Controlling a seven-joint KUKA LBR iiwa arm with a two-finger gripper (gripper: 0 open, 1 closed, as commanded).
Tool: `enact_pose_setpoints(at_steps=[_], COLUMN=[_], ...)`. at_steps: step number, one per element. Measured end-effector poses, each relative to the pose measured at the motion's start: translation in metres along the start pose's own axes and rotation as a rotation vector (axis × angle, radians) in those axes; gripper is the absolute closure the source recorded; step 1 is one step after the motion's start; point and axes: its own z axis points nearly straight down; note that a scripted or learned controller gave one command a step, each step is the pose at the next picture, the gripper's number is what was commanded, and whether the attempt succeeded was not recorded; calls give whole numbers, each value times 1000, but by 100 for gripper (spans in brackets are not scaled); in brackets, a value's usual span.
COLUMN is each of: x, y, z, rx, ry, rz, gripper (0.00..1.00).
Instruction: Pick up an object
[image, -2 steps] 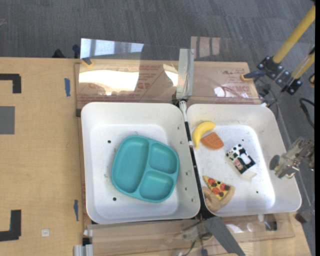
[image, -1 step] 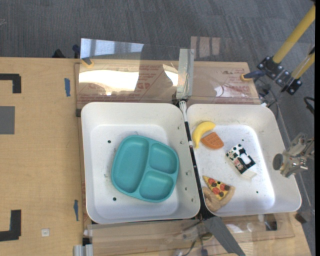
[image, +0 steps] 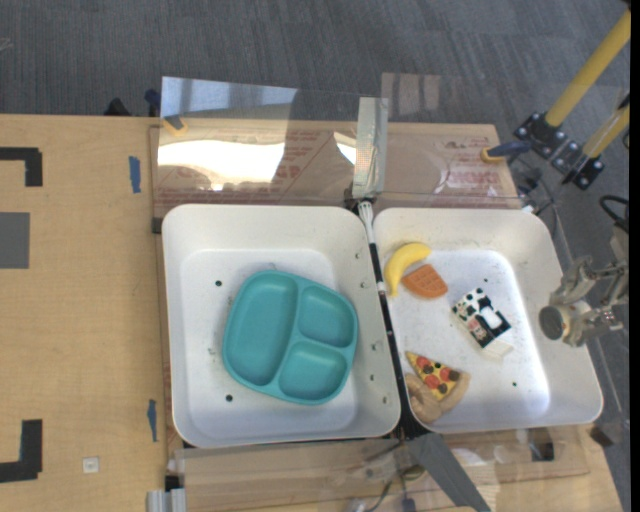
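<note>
Step in hand: no object is held yet; judging by the scene, the approach is only beginning, with a target to be chosen in the right shallow white plastic bin.
Claw: the grey metal claw sits at the right rim of the right bin, apart from every object; whether it is spread or pressed together cannot be told from this angle.
Candidates: a yellow toy banana touches an orange wedge-shaped toy near the divider; a black-and-white patterned block lies alone mid-bin; a toy pizza slice with red dots lies near the front wall.
Best pick: the patterned block looks easiest, being nearest the claw with free space on all sides.
Advice: come down straight over the middle and close across the narrow side; the banana and wedge risk nudging each other.
Left bin: the left shallow white bin holds a teal three-compartment plate, flat and hard to pinch.
Surface: a tan cardboard-covered table with blue tape marks.
Room: grey floor behind; a yellow pole at upper right.
</note>
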Motion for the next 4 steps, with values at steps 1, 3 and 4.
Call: enact_pose_setpoints(at_steps=[1, 3, 4], x=[-51, 11, -6], y=[-4, 35, -2], z=[-12, 48, -25], rx=[0, -6, 1], ry=[-2, 4, -2], rz=[-338, -790, -907], gripper=[100, 100, 100])
